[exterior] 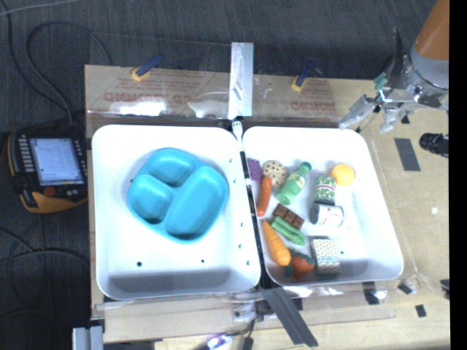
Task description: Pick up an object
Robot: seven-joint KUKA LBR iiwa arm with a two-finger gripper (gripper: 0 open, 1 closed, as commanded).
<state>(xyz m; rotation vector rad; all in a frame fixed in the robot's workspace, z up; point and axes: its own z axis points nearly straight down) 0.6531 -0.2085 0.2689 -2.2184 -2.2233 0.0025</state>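
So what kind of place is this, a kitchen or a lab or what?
Most likely a robotics lab bench, not a kitchen. A robot arm reaches over two white bins, the food in the right bin looks like toys, and a teach pendant lies on the carpet beside cables.

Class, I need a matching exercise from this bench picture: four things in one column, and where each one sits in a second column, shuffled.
Things:
1. blue divided plate
2. green bottle
3. gripper
4. yellow-framed handheld screen

Places:
A. on the floor left of the bench
B. in the left bin
C. above the bench, beyond the right bin's far right corner
D. in the right bin, among the toy food

Pairs: 1-B, 2-D, 3-C, 4-A
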